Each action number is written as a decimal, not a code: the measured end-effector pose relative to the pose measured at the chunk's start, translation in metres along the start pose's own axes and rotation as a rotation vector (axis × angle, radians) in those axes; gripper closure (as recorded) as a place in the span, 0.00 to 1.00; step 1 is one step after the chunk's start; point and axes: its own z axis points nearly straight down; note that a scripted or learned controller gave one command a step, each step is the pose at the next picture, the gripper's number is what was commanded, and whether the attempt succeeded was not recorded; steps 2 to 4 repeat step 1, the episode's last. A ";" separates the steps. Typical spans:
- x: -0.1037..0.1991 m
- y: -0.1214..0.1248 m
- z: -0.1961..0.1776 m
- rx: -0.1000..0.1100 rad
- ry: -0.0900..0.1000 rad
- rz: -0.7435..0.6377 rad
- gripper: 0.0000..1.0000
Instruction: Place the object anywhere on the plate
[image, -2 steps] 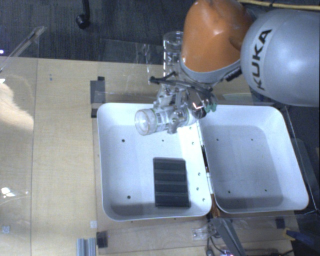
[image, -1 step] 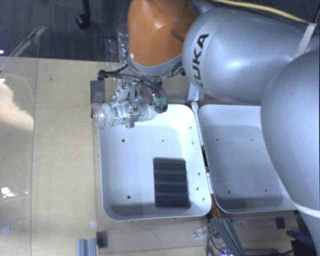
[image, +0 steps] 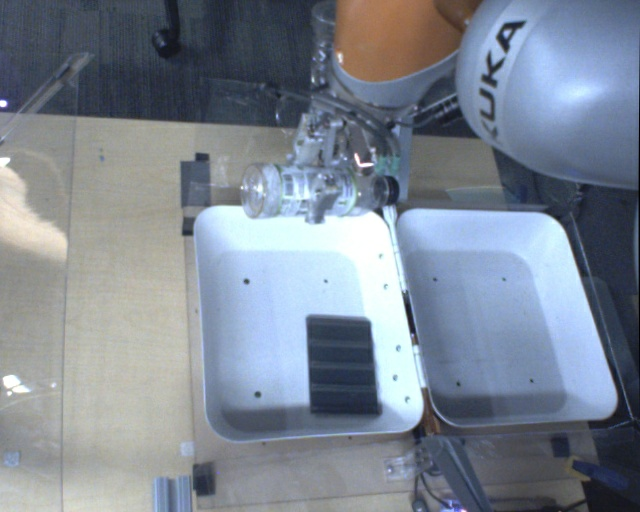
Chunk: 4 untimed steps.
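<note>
Black ribbed rectangular block (image: 342, 365) lies in left white bin (image: 225, 300)
Two-finger gripper (image: 325, 185) apparently pinches clear plastic bottle (image: 285, 190) sideways over far rim

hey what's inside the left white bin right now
A black ribbed plate lies flat in the left bin, near its front edge. A clear bottle lies sideways at the gripper, over the bin's back rim. The floor under the plate is covered.

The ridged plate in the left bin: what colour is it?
Black, with parallel ridges; the plate shows in the camera view.
</note>
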 end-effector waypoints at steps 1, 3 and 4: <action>-0.019 0.044 0.042 0.000 0.003 0.165 1.00; -0.019 0.044 0.042 0.000 0.003 0.165 1.00; -0.019 0.044 0.042 0.000 0.003 0.165 1.00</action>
